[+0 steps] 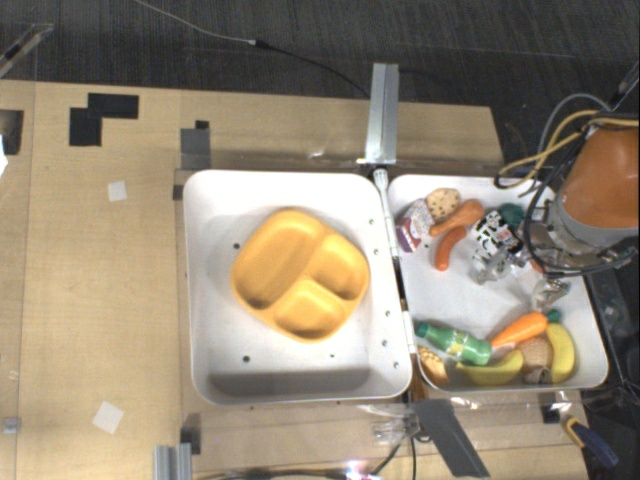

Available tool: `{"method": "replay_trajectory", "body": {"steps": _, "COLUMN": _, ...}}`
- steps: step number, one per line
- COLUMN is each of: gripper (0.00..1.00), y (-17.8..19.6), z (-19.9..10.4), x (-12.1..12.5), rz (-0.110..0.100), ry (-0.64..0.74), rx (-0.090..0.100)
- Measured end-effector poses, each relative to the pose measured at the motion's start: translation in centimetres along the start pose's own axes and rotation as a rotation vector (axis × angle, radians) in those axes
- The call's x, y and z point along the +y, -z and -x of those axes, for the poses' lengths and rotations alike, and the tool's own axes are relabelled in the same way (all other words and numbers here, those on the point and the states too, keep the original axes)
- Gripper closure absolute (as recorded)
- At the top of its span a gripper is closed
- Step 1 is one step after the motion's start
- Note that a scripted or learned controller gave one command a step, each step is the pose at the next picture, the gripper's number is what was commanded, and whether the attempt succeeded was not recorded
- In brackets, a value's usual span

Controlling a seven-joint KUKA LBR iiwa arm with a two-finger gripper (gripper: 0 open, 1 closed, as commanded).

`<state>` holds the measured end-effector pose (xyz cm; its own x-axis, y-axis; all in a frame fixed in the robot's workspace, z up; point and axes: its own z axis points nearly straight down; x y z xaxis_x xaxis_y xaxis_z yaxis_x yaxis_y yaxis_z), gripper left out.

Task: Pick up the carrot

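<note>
One carrot (519,329) lies in the right bin (600,363), near side, just beside the banana (562,351) and green bottle (455,344). The hand (548,290) hovers just beyond it; finger state cannot be told. A descent centred across the carrot's middle, clear of the banana, is advised.

No text, number or brand can be read anywhere; the green bottle (455,343) and the purple packet (412,234) in the right bin (500,298) carry labels, but their print is too small to read
</note>
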<state>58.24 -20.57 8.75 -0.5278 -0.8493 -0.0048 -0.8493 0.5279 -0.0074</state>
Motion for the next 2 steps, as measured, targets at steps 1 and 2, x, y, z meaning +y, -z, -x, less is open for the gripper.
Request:
{"method": "replay_trajectory", "body": {"steps": 1, "gripper": 0.0, "y": 0.2, "z": -1.6, "x": 5.1, "rz": -0.002, "ry": 0.041, "rx": -0.001}}
{"method": "replay_trajectory", "body": {"steps": 2, "gripper": 0.0, "y": 0.4, "z": 3.9, "x": 12.8, "rz": -0.012, "ry": 0.058, "rx": -0.008}}
